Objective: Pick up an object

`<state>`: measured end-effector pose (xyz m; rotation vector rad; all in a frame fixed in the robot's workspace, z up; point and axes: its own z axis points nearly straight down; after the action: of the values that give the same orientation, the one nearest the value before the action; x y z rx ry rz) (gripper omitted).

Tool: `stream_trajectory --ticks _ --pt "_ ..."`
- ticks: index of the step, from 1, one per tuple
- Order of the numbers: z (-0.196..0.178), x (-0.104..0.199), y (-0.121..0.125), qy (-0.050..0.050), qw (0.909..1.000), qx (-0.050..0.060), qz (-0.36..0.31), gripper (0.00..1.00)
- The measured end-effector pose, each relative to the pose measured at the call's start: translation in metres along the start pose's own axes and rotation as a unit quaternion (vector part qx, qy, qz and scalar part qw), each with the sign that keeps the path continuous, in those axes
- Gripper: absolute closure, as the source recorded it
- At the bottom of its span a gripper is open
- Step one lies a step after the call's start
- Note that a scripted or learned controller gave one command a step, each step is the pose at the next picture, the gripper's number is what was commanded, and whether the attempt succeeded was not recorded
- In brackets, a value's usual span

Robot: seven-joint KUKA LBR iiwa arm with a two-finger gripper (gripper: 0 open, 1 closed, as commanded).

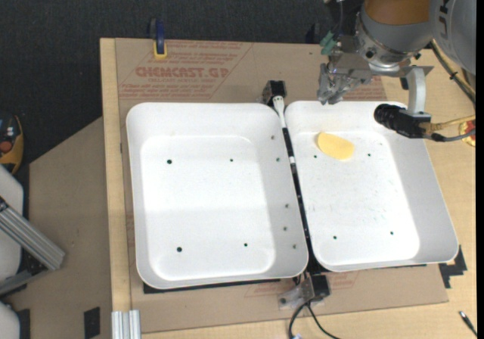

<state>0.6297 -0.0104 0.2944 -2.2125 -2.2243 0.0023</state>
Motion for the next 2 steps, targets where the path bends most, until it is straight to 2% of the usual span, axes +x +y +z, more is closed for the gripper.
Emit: stream_trajectory --ticks 1,2 --pt "-0.013 -0.002 -0.006 -0.001 1.0 -0.003 0.002 1.0" --pt "-0.041 -0.028 -0.019 -0.002 1.0 -0.005 0.004 1.0"
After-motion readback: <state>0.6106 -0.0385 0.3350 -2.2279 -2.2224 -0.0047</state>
